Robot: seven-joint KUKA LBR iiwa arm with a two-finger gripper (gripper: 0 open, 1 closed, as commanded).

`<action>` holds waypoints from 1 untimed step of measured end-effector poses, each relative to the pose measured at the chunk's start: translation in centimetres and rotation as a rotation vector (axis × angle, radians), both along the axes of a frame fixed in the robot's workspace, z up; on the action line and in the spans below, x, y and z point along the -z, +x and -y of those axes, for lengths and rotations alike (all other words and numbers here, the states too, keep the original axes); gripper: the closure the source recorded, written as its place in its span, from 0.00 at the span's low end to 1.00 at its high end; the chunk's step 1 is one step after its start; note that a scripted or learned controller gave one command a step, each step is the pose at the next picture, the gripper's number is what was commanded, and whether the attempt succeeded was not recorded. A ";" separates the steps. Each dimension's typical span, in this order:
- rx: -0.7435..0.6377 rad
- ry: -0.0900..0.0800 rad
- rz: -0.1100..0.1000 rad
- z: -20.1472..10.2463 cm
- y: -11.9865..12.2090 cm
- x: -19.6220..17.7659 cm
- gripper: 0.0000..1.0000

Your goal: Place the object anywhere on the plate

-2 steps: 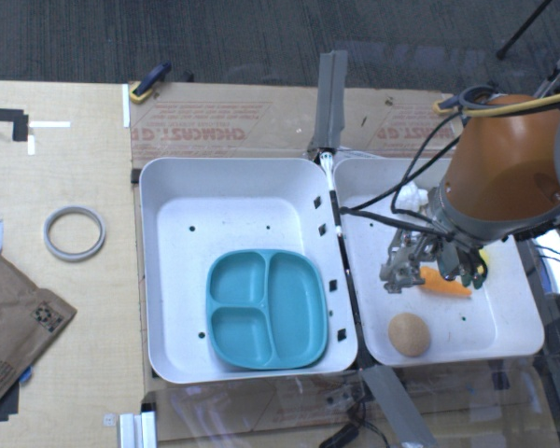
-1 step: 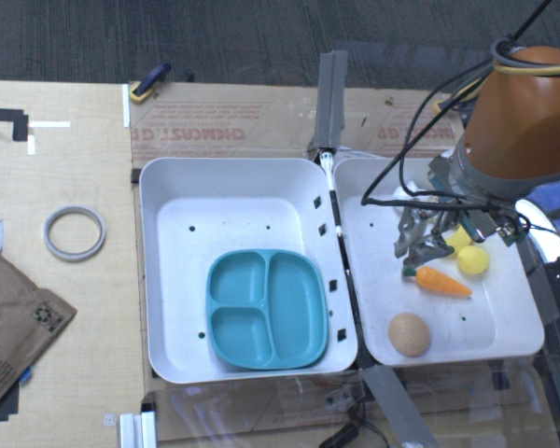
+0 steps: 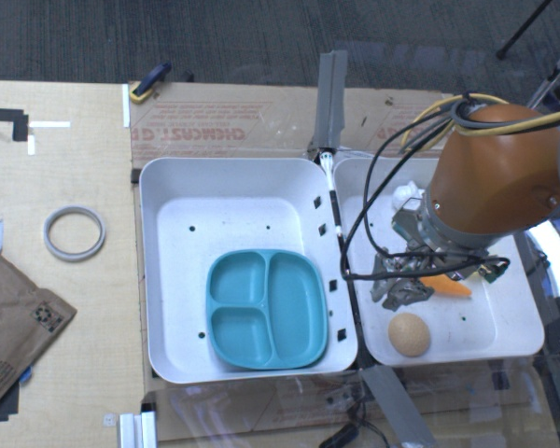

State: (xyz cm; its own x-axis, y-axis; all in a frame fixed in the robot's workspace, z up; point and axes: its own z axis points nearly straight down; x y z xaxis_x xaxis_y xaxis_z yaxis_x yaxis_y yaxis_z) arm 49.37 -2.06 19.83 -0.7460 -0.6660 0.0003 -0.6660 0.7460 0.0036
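Observation:
A teal plate [image 3: 266,308] with three compartments lies in the left bin [image 3: 168,250]. In the right bin [image 3: 513,339] my gripper [image 3: 406,287] reaches down from under the orange wrist band. An orange, carrot-like object [image 3: 453,288] sticks out to the right of the gripper, right against it. A tan, egg-shaped object [image 3: 410,334] rests just below the gripper, apart from it. A small white object [image 3: 408,195] sits near the back of the right bin, partly hidden by the arm.
Black cables loop from the arm over the divider between the bins [image 3: 336,241]. On the bench to the left lie a tape ring [image 3: 75,232] and a brown paper bag [image 3: 9,334]. A grey post [image 3: 331,101] stands behind the bins.

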 end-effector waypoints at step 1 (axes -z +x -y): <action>0.545 -0.001 0.005 7.9 6.3 -3.0 1.00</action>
